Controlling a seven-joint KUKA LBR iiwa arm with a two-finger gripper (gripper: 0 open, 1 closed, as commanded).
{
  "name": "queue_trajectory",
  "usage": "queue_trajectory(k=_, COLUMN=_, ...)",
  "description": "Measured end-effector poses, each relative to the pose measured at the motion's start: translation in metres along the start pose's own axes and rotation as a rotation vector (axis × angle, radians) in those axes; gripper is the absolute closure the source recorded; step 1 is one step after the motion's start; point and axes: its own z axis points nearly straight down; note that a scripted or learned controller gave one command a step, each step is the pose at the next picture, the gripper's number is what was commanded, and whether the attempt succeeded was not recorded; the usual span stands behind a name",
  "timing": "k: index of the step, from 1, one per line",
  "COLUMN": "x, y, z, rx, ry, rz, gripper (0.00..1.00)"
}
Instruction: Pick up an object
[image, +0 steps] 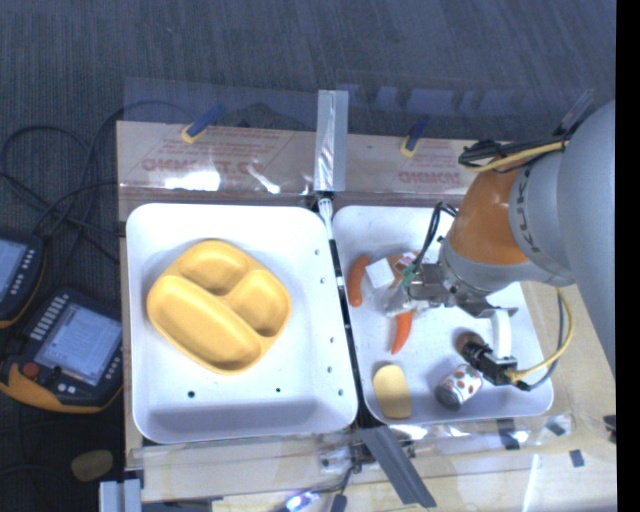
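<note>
Nearest the camera, a yellow potato-shaped piece (392, 389) is lying at the near edge of the right bin (535, 400), with a small patterned can (456, 386) just to its right. Gripper (412, 288) is sitting low in the far half of that bin, arm (560, 210) reaching in from the right with the orange band above the wrist. Can't tell the state of the fingers: wrist body is hiding them, so no claim on open or closed, and nothing is visibly pinched. Likely target is the orange carrot (401, 330), lying just near-side of the gripper, slanted; a second orange piece (354, 280) is resting against the bin's left wall, and a small white block (380, 272) is sitting between it and the gripper. Left bin (150, 400) is holding a big yellow lobed item (218, 303), well apart from the action. My read: pick not yet secured. To do it well, I'd be centring over the carrot's middle, turning the wrist so the fingers close across its narrow width rather than along it, descending straight, keeping off the white block, then lifting slowly and checking the carrot comes up.
</note>
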Motion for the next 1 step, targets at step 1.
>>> queue_trajectory(k=1, x=0.0386, y=-0.0065, z=-0.1338, rx=0.017, ry=0.000, rz=-0.001, gripper=1.00)
